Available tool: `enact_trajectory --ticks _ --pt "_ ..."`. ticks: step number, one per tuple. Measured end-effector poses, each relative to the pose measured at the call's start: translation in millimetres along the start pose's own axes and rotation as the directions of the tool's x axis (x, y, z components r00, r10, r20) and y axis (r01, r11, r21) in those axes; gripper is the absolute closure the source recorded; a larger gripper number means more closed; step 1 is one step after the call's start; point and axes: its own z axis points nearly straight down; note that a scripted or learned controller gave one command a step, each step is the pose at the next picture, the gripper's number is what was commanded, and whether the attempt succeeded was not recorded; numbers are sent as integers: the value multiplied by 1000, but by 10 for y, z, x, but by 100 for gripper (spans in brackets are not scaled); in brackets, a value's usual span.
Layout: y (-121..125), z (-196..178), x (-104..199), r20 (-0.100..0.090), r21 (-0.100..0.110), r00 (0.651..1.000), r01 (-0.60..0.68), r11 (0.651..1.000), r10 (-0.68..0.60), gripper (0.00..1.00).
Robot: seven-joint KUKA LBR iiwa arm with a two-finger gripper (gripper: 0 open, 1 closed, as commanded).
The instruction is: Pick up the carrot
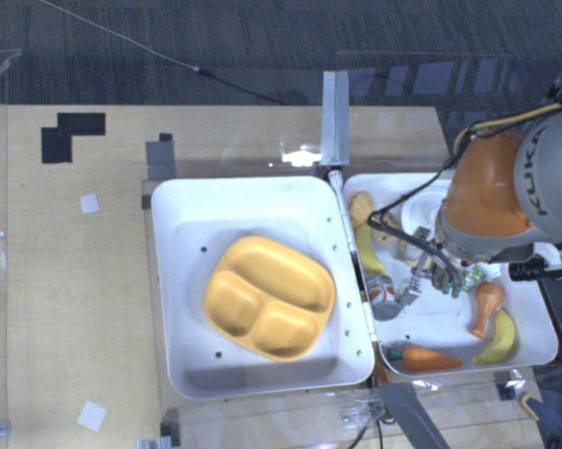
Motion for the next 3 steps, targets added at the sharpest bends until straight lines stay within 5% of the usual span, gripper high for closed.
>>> enact_trajectory --ticks 1,2,3 --pt "-113 -736 -448 -14 0 964 -266 964 266 0" --pt "-497 -1034 366 -18 7 868 -496 868 496 0" --pt "-229 -2 555 -12 3 780 -626 780 626 0"
